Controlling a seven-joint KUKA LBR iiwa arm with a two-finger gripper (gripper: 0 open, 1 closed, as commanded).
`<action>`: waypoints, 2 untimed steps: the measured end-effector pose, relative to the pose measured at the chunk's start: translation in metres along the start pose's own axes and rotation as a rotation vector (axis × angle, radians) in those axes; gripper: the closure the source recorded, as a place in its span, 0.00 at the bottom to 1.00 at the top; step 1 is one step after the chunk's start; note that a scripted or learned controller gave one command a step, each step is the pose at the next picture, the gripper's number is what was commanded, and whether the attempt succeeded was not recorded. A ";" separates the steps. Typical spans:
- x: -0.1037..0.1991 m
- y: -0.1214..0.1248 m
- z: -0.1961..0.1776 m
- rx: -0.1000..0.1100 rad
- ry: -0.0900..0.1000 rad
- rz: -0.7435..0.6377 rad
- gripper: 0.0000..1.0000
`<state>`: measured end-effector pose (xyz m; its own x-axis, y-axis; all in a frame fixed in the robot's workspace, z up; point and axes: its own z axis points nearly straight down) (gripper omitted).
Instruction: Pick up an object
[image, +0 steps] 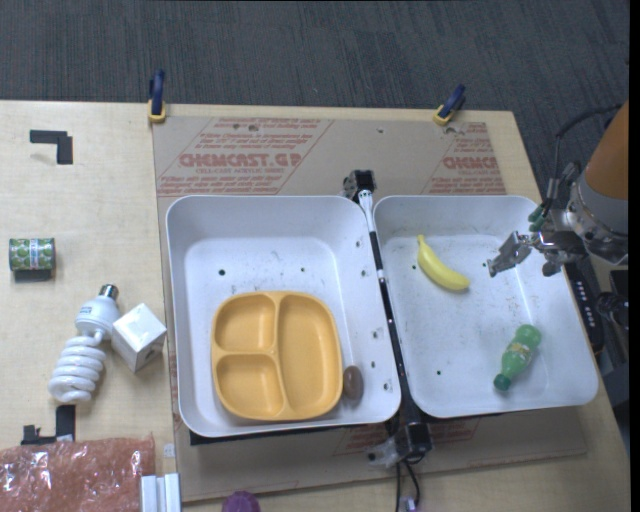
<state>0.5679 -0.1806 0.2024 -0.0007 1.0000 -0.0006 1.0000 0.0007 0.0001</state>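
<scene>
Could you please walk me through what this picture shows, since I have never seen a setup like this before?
The picture comes from one camera fixed above a bench, looking down at a slant. On the bench sit two shallow white bins side by side. The left bin holds a yellow divided plate and a small brown object beside it. The right bin holds a banana and a green bottle. The grey machine entering from the right is a robot arm; its gripper hangs over the right bin, near the banana, with nothing between its fingers. Left of the bins lie a light bulb, a white cube and a small green can.
</scene>
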 end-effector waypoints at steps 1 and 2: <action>-0.017 -0.029 0.110 0.000 0.000 0.002 0.00; 0.038 -0.077 0.110 0.000 0.001 0.001 0.00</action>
<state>0.4907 -0.1423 0.0923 0.0007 1.0000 0.0002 1.0000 -0.0007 -0.0002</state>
